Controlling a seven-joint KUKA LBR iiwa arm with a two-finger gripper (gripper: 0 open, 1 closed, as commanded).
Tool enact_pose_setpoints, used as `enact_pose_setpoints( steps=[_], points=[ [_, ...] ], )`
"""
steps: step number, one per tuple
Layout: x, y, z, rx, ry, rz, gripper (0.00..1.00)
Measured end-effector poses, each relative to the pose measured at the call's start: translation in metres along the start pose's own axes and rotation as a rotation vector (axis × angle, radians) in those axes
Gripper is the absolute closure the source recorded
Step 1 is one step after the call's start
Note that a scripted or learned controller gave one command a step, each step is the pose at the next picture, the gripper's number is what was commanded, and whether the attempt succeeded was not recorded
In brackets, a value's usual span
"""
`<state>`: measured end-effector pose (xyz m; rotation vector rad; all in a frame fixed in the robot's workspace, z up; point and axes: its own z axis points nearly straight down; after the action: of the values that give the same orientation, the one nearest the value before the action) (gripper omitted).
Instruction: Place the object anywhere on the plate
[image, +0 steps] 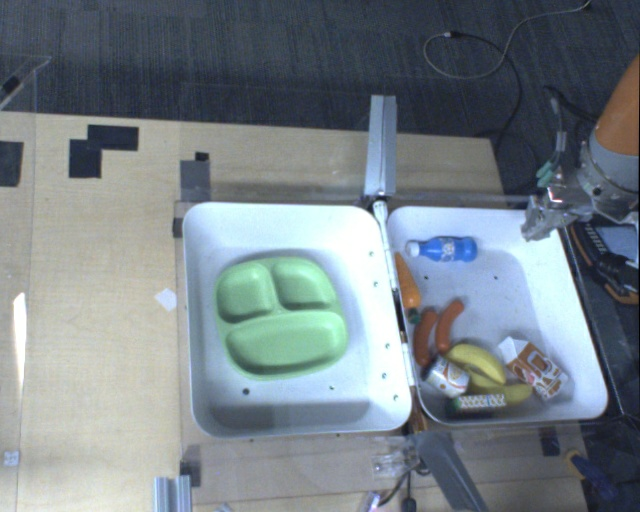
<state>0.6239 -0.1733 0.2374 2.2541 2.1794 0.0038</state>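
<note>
Hovering at the right bin's far corner, the end effector (541, 217), grip state unclear, best takes the light, slippery bottle (442, 249) mid-body.

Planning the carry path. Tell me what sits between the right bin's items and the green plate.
The two bins' adjoining walls and the grey metal divider run between them. The carrot lies against that wall. The plate sits alone in the left bin. The gripper hovers at the right bin's upper right corner.
</note>
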Motion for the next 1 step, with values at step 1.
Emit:
enact_pose_setpoints(
  steps=[1],
  points=[
    [0.1241,0.0133,0.0512,0.0,0.003,-0.345,1.0]
  ],
)
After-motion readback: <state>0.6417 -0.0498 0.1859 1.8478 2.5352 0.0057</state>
